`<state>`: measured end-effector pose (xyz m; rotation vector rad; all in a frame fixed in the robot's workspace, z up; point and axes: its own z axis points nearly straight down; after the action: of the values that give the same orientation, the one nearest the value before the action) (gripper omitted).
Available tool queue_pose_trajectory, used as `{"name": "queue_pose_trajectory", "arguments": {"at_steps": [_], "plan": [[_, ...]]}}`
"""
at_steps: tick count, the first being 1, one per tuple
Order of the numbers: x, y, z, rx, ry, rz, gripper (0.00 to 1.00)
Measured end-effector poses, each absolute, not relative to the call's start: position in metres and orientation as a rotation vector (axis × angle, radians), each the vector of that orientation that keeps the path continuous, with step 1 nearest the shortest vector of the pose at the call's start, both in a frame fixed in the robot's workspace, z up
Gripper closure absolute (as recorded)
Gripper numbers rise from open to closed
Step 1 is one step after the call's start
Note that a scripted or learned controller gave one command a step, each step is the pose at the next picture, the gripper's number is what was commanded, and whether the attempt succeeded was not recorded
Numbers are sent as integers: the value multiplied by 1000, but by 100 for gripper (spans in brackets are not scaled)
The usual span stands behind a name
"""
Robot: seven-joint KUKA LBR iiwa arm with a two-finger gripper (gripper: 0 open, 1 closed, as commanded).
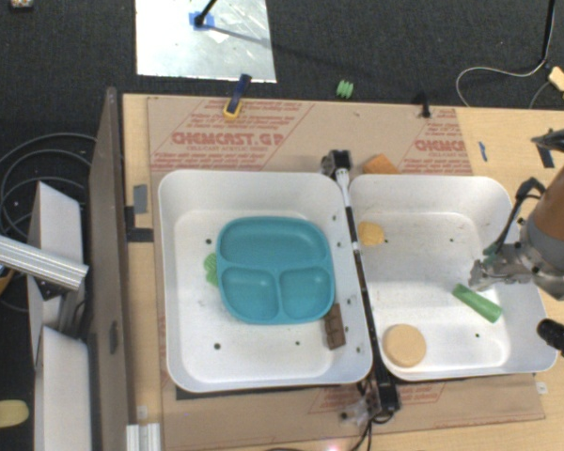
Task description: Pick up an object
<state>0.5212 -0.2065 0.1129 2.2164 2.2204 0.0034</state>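
The jaws (481,275) are hanging low by the right bin's (451,192) right wall, just above a green cylinder (477,303); I cannot tell their state. The cylinder is lying tilted there, likely the target. Nearer, a tan disc (404,345) is resting; farther left, a teal tray (274,269).

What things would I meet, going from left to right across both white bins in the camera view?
Small green piece → teal divided plate → brown block → small yellow piece → round tan disc → green cylinder → gripper.
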Motion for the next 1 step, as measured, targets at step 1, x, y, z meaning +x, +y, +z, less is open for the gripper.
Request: {"name": "queue_pose_trajectory", "arguments": {"at_steps": [1], "plan": [[521, -206, 112, 2217, 2221, 3, 0]]}}
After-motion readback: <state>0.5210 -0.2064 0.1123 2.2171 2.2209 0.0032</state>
